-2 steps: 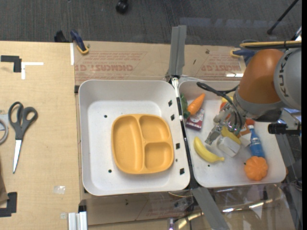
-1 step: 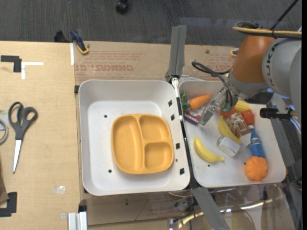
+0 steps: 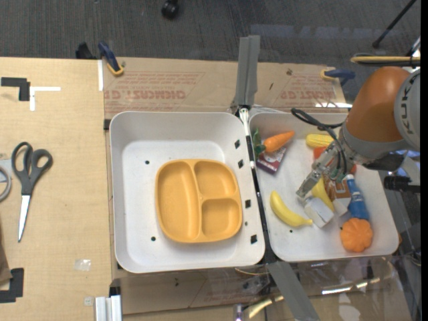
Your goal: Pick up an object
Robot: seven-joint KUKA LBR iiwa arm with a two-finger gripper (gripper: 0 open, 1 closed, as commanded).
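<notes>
Yellow banana (image 3: 289,210) lies just left of my gripper (image 3: 309,187) in the right bin (image 3: 287,246), the orange pumpkin (image 3: 356,235) sits nearer the front corner, and I cannot tell how my jaws stand.

The gripper (image 3: 309,187) hides part of a yellow object (image 3: 323,194); arm (image 3: 388,112) cut off at right edge.

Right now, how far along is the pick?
Done: the gripper is down in the right white bin, among the clutter beside the yellow toy banana. In hand: nothing visibly lifted. Left: grasping and raising an object.
</notes>
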